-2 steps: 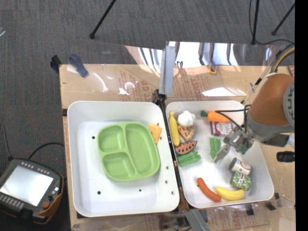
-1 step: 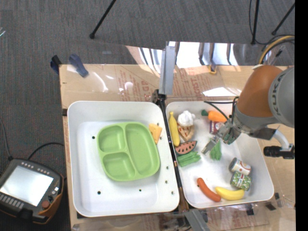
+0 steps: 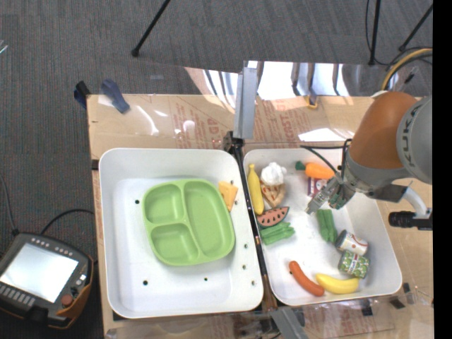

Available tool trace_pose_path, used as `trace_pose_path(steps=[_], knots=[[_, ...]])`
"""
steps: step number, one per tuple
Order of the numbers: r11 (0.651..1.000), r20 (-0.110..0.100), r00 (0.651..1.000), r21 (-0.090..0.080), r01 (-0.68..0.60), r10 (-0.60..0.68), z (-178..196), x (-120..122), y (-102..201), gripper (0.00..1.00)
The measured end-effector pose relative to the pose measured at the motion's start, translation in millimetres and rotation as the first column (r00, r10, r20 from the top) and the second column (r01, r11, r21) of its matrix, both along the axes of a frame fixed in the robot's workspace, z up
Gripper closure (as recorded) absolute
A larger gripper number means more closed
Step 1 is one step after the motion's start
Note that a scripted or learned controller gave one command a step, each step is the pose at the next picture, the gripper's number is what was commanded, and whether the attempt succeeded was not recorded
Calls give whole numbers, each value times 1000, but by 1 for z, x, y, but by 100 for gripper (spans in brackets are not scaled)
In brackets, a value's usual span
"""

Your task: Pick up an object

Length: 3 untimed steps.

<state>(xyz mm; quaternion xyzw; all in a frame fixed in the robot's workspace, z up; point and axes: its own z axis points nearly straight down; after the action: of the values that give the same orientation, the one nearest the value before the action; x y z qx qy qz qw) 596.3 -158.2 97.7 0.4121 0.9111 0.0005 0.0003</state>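
My gripper (image 3: 325, 201) hangs low over the right bin (image 3: 392, 256), in its upper right part. Its fingers (image 3: 313, 204) stand open with nothing between them. Just left of it lies a red packet (image 3: 314, 185), with an orange carrot (image 3: 320, 169) behind that. A green vegetable (image 3: 326, 225) lies right below the fingertips. Also in this bin are a yellow banana (image 3: 254, 188), a waffle cone with white cream (image 3: 272, 179), a watermelon slice (image 3: 272, 216), green beans (image 3: 277, 233), two small cans (image 3: 352, 244), a red sausage (image 3: 306, 277) and a second banana (image 3: 337, 284).
The left bin (image 3: 120, 260) holds a green divided plate (image 3: 188, 221) and a yellow cheese wedge (image 3: 228, 193) at its right wall. A metal post (image 3: 245, 104) rises behind the gap between the bins. A handheld pendant (image 3: 42, 277) lies on the floor at the lower left.
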Motion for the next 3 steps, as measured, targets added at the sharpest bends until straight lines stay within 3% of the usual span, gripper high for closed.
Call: trace_pose_path(steps=[1, 2, 3], knots=[[982, 2, 982, 0, 187, -187, 59, 4, 44, 100], [864, -1, 864, -1, 503, -503, 90, 48, 90, 100], [865, -3, 865, -2, 501, -501, 89, 48, 91, 0]])
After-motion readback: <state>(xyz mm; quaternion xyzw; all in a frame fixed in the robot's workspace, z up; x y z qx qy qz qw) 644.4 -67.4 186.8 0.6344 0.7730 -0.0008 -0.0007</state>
